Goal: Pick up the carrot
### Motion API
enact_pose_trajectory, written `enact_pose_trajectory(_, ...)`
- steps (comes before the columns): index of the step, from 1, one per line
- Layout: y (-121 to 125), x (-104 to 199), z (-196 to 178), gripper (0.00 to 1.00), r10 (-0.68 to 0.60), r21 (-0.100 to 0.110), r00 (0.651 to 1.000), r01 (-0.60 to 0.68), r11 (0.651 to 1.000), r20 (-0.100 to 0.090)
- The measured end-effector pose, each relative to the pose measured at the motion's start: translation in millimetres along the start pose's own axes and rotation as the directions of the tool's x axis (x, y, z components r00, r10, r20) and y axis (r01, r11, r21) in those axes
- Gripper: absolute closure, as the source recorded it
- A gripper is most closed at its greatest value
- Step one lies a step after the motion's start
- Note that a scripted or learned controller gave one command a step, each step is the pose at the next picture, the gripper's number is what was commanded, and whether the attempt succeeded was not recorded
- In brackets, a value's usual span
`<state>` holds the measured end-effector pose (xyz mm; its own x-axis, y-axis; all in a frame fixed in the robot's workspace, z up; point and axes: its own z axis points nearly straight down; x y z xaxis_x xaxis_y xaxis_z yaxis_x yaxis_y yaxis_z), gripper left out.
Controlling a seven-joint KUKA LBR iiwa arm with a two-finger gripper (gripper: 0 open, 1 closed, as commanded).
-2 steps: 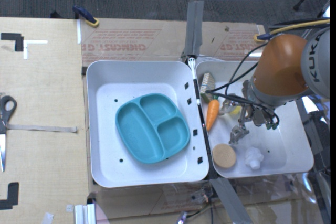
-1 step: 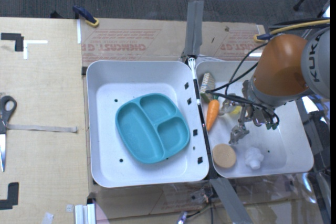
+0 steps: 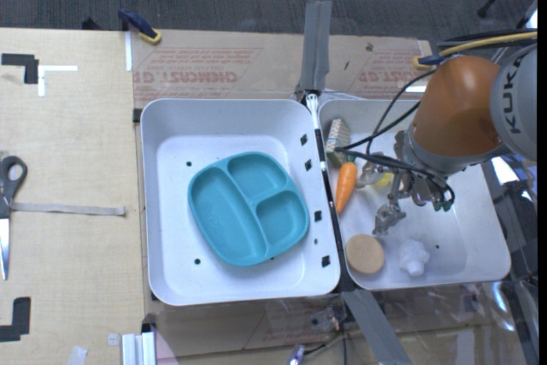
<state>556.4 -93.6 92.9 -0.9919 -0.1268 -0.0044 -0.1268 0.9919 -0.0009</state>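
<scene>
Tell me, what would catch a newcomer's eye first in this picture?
Probably the blue divided plate, lying alone in the left bin. Next, the arm's big orange band hanging over the right bin, with its gripper low inside. The bright orange carrot lies by that bin's left wall, apart from the gripper, with a tan round disc nearer the front.

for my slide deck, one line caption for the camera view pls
Claw hangs over the right bin beside the carrot; blue plate in left bin.
</scene>
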Motion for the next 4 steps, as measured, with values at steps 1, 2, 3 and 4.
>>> enact_pose_trajectory(1,-13.3,-47.7,1.1,0.0,-0.012,0.005,1.0,0.012,1.0,-0.011)
enact_pose_trajectory(2,-12.5,-103.5,-1.1,0.0,-0.068,0.0,0.998,0.068,0.998,0.003)
enact_pose_trajectory(3,-13.2,-105.5,-13.1,1.0,-0.066,0.001,0.998,0.066,0.998,0.012)
enact_pose_trajectory(4,3.7,-106.2,-153.3,1.0,-0.347,0.0,0.938,0.347,0.938,0.004)
